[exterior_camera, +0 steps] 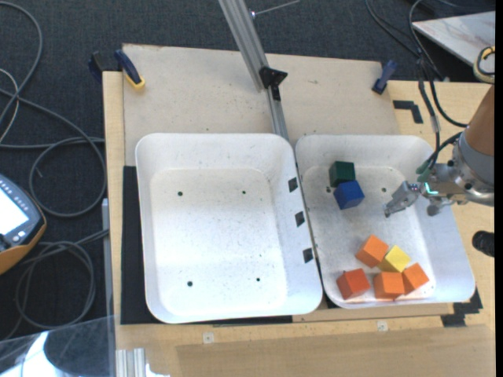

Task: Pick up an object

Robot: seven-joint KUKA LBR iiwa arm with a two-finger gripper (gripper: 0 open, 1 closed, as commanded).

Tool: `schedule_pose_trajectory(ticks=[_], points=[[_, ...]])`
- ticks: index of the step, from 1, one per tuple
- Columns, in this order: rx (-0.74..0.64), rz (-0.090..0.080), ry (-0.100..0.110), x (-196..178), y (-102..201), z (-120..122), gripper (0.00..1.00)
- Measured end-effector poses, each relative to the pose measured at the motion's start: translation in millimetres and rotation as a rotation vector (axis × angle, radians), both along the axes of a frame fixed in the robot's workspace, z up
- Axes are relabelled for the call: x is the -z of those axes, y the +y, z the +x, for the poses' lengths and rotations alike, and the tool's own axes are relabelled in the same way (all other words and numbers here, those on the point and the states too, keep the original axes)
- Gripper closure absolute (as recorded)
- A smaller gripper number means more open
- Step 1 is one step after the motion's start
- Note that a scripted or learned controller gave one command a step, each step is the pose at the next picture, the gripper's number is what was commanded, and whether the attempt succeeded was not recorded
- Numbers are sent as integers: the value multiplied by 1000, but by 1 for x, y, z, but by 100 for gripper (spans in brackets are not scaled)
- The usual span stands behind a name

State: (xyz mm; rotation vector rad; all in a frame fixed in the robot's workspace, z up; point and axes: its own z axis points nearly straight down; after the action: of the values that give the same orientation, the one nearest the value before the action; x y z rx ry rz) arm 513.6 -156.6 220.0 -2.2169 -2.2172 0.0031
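The blue block looks small, hard and light, so it should lift easily. Its sides look smooth and flat, and I think the best hold is one finger on each of two opposite sides. It is a bright blue cube, a bit tilted. It sits in the right bin on the desk, touching a dark green block behind it. The pincer hangs over the same bin, near the blue block on its right. I cannot tell if the pincer is spread or closed. Nothing is seen in it. Orange blocks and a yellow block huddle near the front.
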Motion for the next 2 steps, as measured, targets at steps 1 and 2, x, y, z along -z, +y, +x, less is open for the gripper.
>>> schedule_pose_trajectory(ticks=[1,2], points=[[0,-1,-4,-2,0,1,0],[0,0,1,43,7,-2,0]])
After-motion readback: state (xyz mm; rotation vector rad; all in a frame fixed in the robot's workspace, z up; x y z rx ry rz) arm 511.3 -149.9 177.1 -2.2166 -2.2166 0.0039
